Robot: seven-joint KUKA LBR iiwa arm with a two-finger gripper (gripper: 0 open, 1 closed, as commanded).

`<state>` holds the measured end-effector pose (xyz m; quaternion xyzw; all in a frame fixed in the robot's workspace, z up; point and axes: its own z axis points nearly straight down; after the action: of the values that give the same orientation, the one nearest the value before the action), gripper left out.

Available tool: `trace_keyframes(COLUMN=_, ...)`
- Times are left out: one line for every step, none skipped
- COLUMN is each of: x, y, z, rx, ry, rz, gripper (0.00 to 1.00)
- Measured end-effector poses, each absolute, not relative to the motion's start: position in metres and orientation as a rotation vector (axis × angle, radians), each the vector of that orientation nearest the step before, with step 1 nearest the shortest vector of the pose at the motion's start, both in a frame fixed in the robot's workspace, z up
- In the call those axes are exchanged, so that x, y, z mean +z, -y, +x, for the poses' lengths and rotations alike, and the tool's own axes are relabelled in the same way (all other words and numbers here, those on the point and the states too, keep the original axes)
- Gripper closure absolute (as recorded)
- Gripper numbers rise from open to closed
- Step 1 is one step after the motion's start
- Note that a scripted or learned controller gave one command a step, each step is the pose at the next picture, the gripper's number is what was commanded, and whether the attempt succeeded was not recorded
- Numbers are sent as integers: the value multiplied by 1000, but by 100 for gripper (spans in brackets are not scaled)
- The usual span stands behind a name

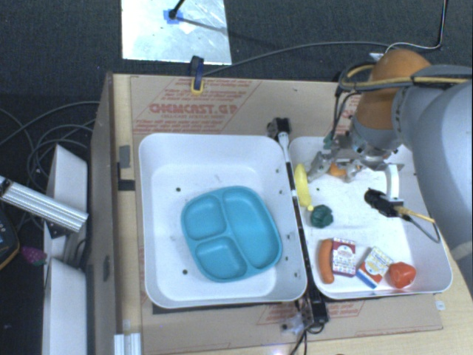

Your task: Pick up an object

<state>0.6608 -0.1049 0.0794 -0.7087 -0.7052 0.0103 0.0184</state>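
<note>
Resting on dark carpet, a cardboard-topped bench (199,109) bears two white bins: left bin (170,161) with a blue divided tray (230,232), right bin (429,261) where the gripper (346,165) straddles an orange object (337,171), grasp unclear.

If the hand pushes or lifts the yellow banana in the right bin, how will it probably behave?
The banana looks like a smooth plastic toy, so it is probably stiff, light and somewhat slippery. It lies along the right bin's left wall, so a push toward that wall would likely just press it there. Its curved shape may make it pivot rather than roll.
</note>
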Motion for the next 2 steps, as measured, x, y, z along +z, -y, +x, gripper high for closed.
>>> trace_keyframes(x=79, y=106, z=661, rx=32, ry=2191, rz=-2201, gripper=0)
trace_keyframes(x=80, y=102, z=661, rx=39, ry=2195, rz=-2208, gripper=0)
